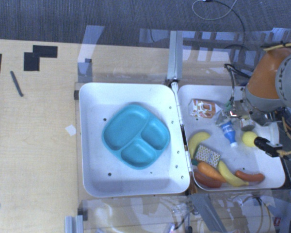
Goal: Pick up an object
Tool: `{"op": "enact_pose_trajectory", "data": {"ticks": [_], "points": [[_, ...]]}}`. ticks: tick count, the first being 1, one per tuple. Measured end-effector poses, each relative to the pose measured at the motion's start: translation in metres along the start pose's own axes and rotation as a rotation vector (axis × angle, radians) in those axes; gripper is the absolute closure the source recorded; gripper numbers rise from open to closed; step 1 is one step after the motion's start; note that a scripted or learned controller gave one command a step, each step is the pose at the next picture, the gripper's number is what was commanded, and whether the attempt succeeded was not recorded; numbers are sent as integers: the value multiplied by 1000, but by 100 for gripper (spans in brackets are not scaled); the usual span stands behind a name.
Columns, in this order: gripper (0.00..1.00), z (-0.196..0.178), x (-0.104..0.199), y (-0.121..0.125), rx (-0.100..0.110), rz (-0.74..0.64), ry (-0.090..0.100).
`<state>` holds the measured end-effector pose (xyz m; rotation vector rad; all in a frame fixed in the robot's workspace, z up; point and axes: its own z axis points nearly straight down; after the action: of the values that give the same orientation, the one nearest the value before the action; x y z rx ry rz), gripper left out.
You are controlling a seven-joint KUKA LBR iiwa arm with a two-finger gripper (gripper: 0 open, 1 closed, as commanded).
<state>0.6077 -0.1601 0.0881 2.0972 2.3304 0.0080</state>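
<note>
Bench point(34, 144) pale wood; floor point(111, 4) dark carpet; bins point(89, 178) white

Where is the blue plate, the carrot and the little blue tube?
Blue plate point(136, 136), camera view, middle of the plate where its dividers meet.
Carrot point(208, 170), camera view, middle of its orange body.
Blue tube point(229, 133), camera view, middle of the tube.
</note>
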Motion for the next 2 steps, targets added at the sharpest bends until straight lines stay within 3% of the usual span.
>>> {"op": "enact_pose_trajectory", "data": {"ticks": [1, 2], "points": [[100, 0, -27, -17, 0, -58, 9], [100, -1, 4, -23, -2, -91, -1]]}}
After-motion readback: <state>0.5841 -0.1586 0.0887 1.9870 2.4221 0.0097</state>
